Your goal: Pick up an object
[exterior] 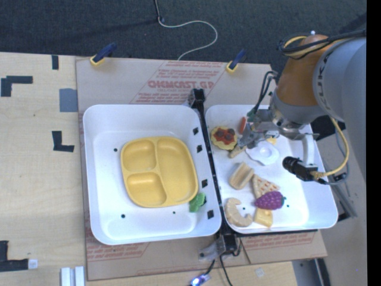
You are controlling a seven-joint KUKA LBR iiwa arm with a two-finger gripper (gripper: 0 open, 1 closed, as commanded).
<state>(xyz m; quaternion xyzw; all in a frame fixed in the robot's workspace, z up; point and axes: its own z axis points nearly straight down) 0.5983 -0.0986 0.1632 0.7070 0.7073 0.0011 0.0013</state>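
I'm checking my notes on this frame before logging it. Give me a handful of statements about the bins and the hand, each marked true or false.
1. The yellow divided plate lies in the left bin. True.
2. The purple grapes sit on the yellow plate. False: they lie in the right bin, near its front.
3. The hand is over the right bin. True.
4. The small pizza lies in the left bin. False: it is in the right bin, beside the divider.
5. A green piece lies by the plate's front right corner. True.
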